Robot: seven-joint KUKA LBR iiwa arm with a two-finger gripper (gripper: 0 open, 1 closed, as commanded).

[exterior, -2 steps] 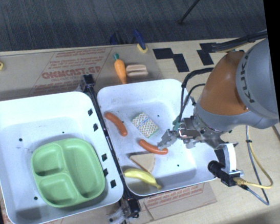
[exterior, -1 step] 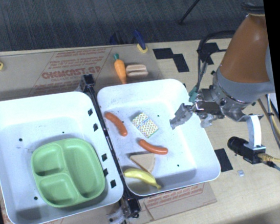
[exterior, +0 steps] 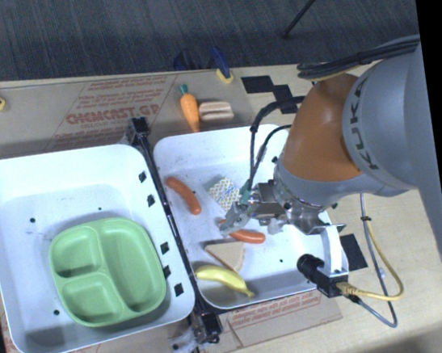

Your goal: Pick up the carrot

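The orange toy carrot with a green top [exterior: 188, 109] is not in either bin. It lies on the bare bench just past the far edge of the shallow white right-hand bin [exterior: 287, 272], close beside a small tan and pink bun-shaped toy [exterior: 215, 112].

The two-finger gripper [exterior: 239, 216] is somewhere else entirely. It is low inside the right bin near its middle, just above a short orange-red stick-shaped piece [exterior: 248, 236]. From where I stand its tip is a tangle of metal and cable, so I cannot tell whether it is apart, together, or clamped on anything.

A longer orange-red sausage-shaped toy [exterior: 184, 195] lies towards the bin's left wall. A pale bread wedge [exterior: 226, 254] and a yellow banana [exterior: 222, 281] sit at the near edge, and a small white patterned object [exterior: 223, 192] is just beyond the gripper. In the left bin [exterior: 10, 185] there is a green divided plate [exterior: 107, 269].

The worry is plain: two orange lookalikes are within easy reach, and a close here would likely take the short piece, not the carrot. To reach the real one the arm must lift over the far wall. Coming in too low could clip that rim, and a grasp slightly off to the right could catch the bun or roll the carrot away.
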